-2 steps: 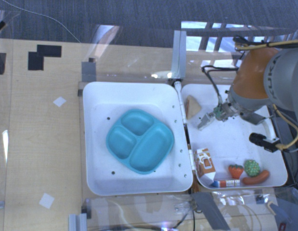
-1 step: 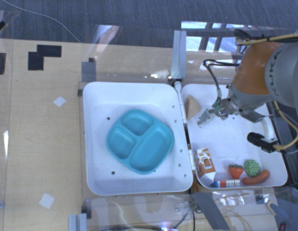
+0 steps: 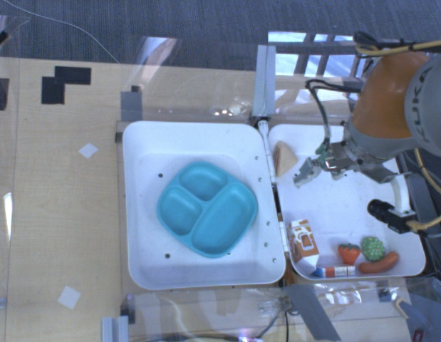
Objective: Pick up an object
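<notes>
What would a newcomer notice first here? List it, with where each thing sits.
The blue divided plate lies in the middle of the left bin. Over the right bin hangs the grey and orange arm. Small toy foods cluster along the right bin's near edge, among them a strawberry and a sausage.

Arm entering from the right, its orange band uppermost and the grey wrist angled down and to the left. The hand extends leftward from the wrist, its two fingers slightly parted with nothing seen between them.
</notes>
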### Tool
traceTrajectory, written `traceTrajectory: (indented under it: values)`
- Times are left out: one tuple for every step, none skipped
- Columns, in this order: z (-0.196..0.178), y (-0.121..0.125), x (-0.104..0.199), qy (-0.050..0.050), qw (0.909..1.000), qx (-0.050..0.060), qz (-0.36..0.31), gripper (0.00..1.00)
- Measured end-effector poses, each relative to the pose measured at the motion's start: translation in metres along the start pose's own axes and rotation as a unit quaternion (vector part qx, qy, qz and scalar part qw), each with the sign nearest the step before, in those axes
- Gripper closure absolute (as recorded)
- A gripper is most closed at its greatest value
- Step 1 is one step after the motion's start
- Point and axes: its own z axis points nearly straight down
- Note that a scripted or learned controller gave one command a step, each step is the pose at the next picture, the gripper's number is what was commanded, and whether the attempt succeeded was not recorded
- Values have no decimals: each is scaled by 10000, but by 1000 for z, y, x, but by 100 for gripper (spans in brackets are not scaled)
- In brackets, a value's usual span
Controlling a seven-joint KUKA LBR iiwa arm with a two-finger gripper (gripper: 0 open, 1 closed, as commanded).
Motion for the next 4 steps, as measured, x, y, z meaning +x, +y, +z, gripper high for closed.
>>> traceTrajectory:
  values:
    - [1, -46, 32, 3, 9999, 13, 144, 0]
    - [1, -77, 23, 3, 9997, 17, 260, 0]
    - [70, -72, -11, -42, 9997, -174, 162, 0]
    - [29, -84, -22, -2, 9963, -1, -855, 0]
